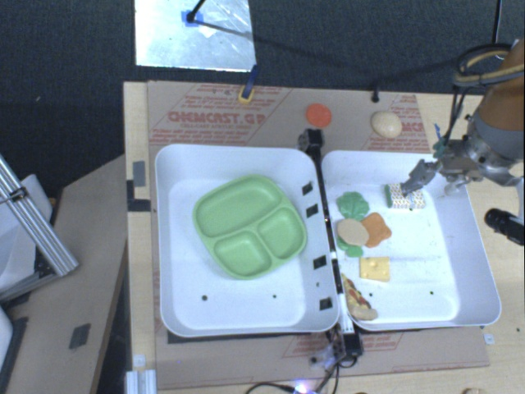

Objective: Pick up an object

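From above, the arm (pixel 500 121) reached in from the right over the right bin (pixel 459 245). Its gripper (pixel 418 183) hung just above a small white speckled block (pixel 407 197) near the bin's back wall — whether it touched or held the block could not be told. Nearer the divider lay a green leaf piece (pixel 353 204), a tan round piece (pixel 353 233), an orange piece (pixel 378 228) and a yellow cheese square (pixel 376 269). A green divided plate (pixel 248 226) sat in the left bin (pixel 176 302).
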Action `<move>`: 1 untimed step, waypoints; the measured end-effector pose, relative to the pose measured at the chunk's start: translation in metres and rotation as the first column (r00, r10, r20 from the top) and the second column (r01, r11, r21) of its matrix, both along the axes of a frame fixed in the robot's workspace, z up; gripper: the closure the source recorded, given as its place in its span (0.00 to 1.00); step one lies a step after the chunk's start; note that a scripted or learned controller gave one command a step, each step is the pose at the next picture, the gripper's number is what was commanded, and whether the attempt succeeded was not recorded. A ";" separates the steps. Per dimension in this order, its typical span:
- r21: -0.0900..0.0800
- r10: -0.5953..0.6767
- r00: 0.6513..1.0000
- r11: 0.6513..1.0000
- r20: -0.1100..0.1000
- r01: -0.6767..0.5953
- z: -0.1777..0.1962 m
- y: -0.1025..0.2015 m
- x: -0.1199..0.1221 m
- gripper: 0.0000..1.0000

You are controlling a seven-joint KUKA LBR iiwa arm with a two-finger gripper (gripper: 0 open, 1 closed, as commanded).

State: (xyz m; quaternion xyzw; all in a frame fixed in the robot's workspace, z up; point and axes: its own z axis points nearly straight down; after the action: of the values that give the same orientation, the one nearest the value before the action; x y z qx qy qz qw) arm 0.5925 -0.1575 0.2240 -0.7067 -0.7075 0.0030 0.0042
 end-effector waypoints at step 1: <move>-0.002 0.003 1.000 1.000 0.012 -0.003 0.007 0.000 0.003 0.00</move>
State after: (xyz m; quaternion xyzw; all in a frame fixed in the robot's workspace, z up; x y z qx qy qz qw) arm 0.5951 -0.1572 0.2308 -0.7058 -0.7084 -0.0004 -0.0006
